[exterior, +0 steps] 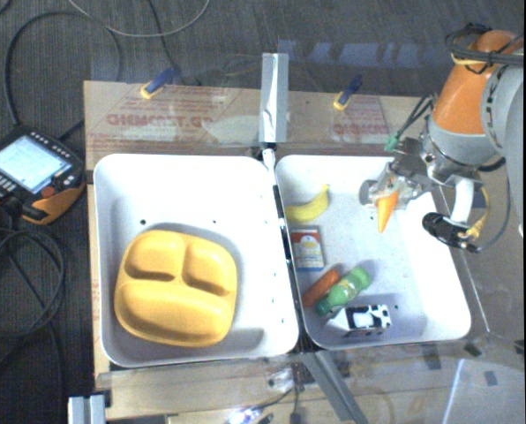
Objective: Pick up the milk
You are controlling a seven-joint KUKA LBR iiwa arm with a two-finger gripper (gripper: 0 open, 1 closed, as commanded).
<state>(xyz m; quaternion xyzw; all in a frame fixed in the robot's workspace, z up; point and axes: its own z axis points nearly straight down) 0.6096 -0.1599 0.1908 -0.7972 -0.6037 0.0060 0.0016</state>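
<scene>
- The milk — a small white carton with black cow patches (369, 317) — lies on its side in the right white plastic bin (439, 321), close to that bin's front wall, roughly midway along it.
- Just behind the carton, touching or nearly so, a green plastic bottle (345, 290) lies at a slant, and an orange-red sausage-shaped toy (320, 286) lies against the bottle's left side.
- Further back, near the wall between the bins, a small flat red-and-blue box (308, 247) lies face up.
- A yellow plastic banana (310, 205) lies toward the right bin's back left corner.
- The claw (388, 194) hangs over the back half of the right bin, well apart from the milk; an orange toy carrot (386, 210) points down from between its fingers, so it is gripping the carrot.
- The left white bin (122, 170) holds a large yellow two-compartment plastic tray (176, 285), turned upside down, toward its front.
- On the floor off the table's left edge lies a handheld control pendant (29, 173).
</scene>
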